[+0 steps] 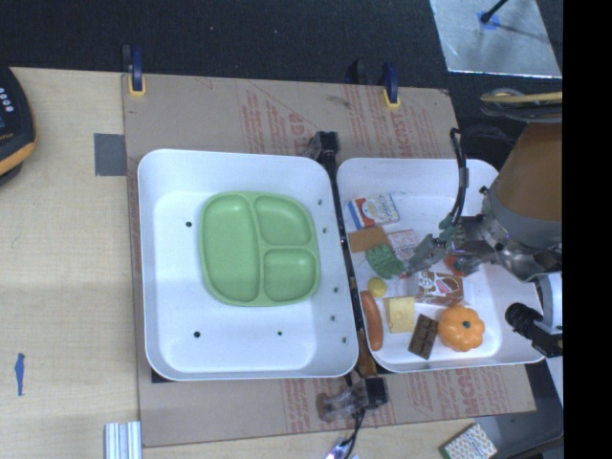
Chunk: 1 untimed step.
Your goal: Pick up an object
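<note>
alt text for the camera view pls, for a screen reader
The grey arm's end effector hangs over the right bin, crowded with toy food: an orange pumpkin, a hot dog, a cheese cube. The left bin holds a green divided plate.

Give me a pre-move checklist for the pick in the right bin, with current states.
1. Gripper located over the right bin: ok, above the clutter near its middle.
2. Finger state known: cannot tell, blurred against the items.
3. Object already held: cannot tell, nothing clearly between the fingers.
4. Targets available: ok; orange pumpkin, hot dog, yellow block and brown bar lie toward the near edge.
5. Spacing around targets: not ok; items crowd together, brown bar touches the pumpkin.
6. Left bin contents: ok, green divided plate sits alone, apart from the arm.
</note>
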Available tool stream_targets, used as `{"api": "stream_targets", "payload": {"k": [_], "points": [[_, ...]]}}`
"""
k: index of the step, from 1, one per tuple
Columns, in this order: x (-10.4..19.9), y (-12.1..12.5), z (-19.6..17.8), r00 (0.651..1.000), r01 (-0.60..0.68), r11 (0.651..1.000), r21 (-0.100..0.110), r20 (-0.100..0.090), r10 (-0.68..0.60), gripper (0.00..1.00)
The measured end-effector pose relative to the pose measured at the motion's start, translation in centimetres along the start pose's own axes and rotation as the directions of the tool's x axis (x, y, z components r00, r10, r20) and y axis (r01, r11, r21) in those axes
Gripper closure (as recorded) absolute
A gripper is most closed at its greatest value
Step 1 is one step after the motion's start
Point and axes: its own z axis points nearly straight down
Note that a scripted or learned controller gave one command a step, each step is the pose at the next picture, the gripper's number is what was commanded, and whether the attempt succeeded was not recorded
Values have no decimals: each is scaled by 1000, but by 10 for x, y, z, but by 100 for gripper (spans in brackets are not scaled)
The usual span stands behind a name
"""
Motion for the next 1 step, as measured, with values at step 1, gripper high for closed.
{"api": "stream_targets", "payload": {"k": [1], "points": [[-79, 58, 3, 1000, -5, 1000, -6, 5, 5, 0]]}}
